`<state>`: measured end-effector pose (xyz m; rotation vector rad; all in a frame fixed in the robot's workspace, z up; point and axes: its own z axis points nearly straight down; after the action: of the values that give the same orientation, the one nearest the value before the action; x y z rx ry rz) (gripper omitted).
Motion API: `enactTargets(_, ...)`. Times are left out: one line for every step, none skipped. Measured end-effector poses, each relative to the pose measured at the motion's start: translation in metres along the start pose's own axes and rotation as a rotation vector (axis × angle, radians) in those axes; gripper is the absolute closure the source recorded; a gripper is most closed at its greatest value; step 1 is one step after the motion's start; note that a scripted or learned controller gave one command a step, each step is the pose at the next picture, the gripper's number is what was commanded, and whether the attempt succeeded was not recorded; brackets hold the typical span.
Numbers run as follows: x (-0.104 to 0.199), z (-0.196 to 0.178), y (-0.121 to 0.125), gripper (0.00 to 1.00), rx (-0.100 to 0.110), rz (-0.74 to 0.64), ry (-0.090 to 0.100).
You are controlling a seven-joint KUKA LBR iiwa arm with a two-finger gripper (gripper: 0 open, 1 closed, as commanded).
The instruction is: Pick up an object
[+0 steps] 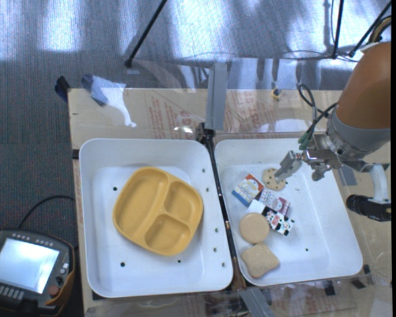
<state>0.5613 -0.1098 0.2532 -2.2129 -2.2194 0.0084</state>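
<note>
**Tool low over right bin, nothing seen in its grip**

Arm (363, 104) reaches in from the right, grey w/ orange upper part, wrist angled down toward the right bin (330, 243). Tool (285, 168) sits at the bin's upper middle, just beside a small round speckled cookie (270, 177); whether tip touches the cookie can't be told. Finger spread: cannot tell from this angle. No item is visible between them.

Right bin contents, clustered left of centre:
- small carton w/ red and blue print (248, 189), tilted, just below-left of the cookie
- black-and-white patterned carton (275, 214), next to the first one, toward the bin's middle
- round tan disc (255, 228), touching or nearly touching the patterned carton's lower-left
- toast-shaped tan piece (260, 260), just below the disc, near the bin's front wall

Left bin (99, 164) carries a yellow divided plate (158, 210) w/ three compartments, lying flat and turned at a slant, approx. central.

Counter (165, 107) behind the bins is covered w/ a clear sheet; a blue-white crumpled rag (100, 88) lies at its far left corner. Handheld pendant w/ lit screen (28, 264) rests on the floor at lower left, cable running off it.
</note>
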Motion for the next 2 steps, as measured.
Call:
enactTargets(-0.0234, 0.1599, -0.0400, 0.00, -0.003, 0.061, 0.001)
enactTargets(-0.0257, 0.1550, -0.0414, 1.00, 0.006, 0.071, 0.005)
